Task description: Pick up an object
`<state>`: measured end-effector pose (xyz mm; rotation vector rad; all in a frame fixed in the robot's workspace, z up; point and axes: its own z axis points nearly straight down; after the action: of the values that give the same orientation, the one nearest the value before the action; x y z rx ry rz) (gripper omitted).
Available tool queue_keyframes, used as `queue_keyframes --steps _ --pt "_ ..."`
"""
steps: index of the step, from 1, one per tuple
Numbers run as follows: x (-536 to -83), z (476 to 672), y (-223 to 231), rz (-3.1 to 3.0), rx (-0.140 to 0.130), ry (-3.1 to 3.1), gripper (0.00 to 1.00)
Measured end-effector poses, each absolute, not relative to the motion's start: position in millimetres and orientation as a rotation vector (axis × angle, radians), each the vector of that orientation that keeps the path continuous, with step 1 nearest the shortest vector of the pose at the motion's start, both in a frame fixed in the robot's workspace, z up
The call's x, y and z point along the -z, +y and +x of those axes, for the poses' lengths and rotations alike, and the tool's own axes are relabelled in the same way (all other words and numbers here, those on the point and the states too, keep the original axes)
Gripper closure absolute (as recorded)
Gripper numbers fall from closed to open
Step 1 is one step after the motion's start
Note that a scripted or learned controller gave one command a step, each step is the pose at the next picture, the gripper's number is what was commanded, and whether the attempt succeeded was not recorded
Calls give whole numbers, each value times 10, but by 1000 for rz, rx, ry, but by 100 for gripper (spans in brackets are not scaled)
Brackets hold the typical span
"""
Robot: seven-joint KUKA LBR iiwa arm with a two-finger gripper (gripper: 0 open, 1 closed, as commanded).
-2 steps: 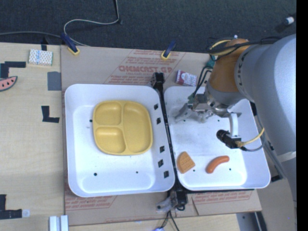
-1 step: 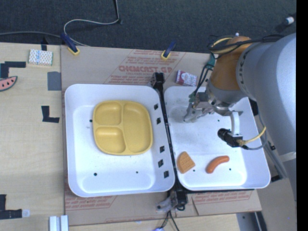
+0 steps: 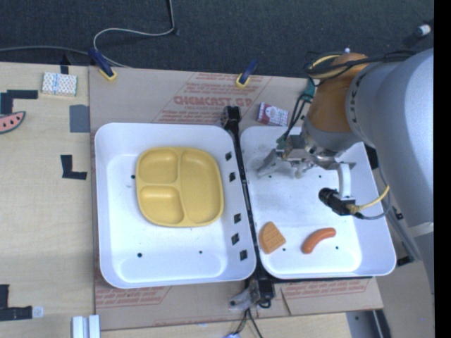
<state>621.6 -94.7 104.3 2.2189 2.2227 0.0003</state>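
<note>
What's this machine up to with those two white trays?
A grey robot arm reaches in from the right over the right-hand bin. Its gripper sits low near the bin's upper left, with nothing seen between its fingers. A toy sausage and a small cracker-like piece lie untouched near the bin's front edge. The left bin holds a yellow divided plate.

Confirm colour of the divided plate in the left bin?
Yellow: the divided plate is plain pale yellow all over, clear in the camera view.

High slanted view over both bins [image 3: 106, 259]
</note>
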Motion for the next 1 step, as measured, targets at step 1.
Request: queue_keyframes --steps 1 --pt "-848 6687 -930 2220 -2 2222 0"
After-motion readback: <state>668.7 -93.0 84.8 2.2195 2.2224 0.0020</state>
